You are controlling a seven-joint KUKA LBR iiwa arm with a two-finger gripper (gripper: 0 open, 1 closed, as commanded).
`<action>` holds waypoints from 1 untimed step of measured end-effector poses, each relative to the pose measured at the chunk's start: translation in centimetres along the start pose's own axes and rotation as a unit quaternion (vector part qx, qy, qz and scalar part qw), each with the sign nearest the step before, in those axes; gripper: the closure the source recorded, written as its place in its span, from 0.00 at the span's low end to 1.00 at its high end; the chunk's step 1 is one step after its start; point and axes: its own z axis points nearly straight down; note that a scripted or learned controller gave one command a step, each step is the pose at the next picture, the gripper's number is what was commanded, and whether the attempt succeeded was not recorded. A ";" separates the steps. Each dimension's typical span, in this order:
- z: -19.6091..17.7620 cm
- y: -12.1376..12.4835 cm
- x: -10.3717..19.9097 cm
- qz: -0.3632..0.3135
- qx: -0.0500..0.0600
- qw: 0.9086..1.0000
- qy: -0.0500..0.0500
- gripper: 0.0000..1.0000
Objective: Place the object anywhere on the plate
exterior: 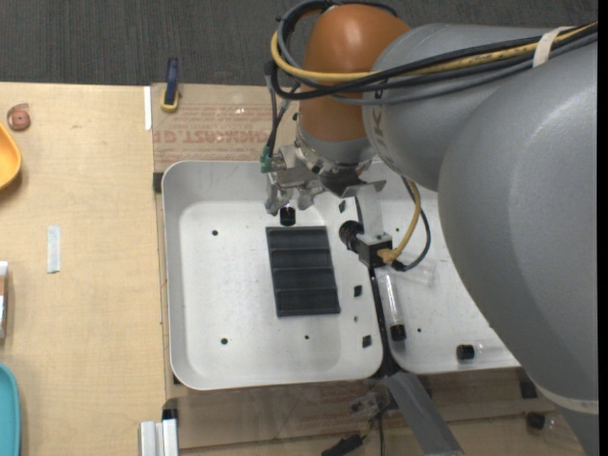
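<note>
Claw [286,209] above dark ribbed plate [303,271], left bin [190,283].

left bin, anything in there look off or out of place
Nothing looks spilled or broken. In the left bin a dark ribbed rectangular plate lies flat near the middle, a little askew to the bin walls. The gripper hangs just above its far edge. No separate object to place is clearly visible.

Grey arm [494,160] reaching in from right, orange wrist band [347,46] up top, pincer [285,212] pointed down; finger state unclear.
</note>
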 end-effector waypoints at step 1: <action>1.9 -0.3 3.7 -0.190 0.000 0.982 0.000 1.00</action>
